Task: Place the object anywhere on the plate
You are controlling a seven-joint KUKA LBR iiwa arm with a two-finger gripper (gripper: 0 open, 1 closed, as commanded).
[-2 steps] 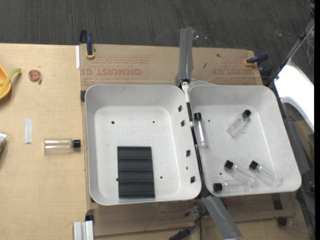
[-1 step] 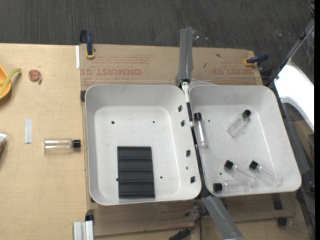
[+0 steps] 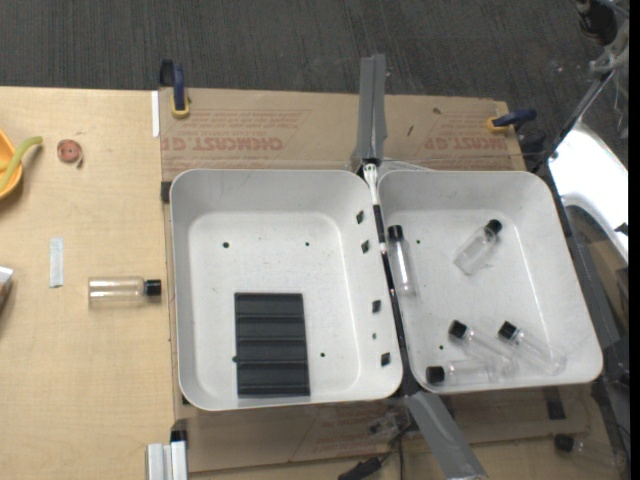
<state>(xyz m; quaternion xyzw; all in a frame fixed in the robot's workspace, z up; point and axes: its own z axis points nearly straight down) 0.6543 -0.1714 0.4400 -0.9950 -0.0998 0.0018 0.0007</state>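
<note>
Here, two shallow white bins sit side by side on a sheet of brown cardboard laid over the wooden bench.

The left white bin holds the black ribbed rectangular plate, which lies flat near the bin's front wall, left of centre. Nothing rests on the plate.

The right white bin holds five clear plastic vials with black caps (the candidate objects for the task), all lying on their sides:
- One vial lies along the left wall, cap toward the back.
- A second vial lies tilted in the back half, well apart from the others.
- A third vial and a fourth vial lie near each other toward the front.
- A fifth vial lies just beside the front wall, cap pointing left.

All five are well apart from the plate, with the bin walls between.

On the bare bench to the left lie a sixth clear vial, a small white strip, a small reddish disc and an orange bowl at the edge of the view.

Whether the gripper is open or closed cannot be told from this view.
</note>
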